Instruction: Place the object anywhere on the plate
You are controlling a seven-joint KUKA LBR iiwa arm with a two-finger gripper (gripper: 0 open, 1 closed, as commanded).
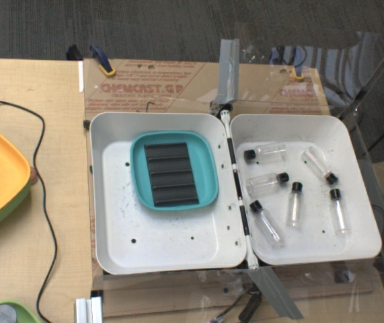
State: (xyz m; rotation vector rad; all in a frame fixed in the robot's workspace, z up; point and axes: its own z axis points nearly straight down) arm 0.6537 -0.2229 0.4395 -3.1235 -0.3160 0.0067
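A teal square plate lies in the left white bin, toward its back. A black ribbed insert rests in the plate's middle. In the right white bin lie several clear plastic vials with black caps: one near the back left, one in the middle, one upright-looking at centre, one at the front left, one at the back right and one at the right.
A cardboard sheet lies behind the bins. Orange dishes sit at the left on the wooden bench, with a black cable running past them. A blue and yellow clamp stands at the back left.
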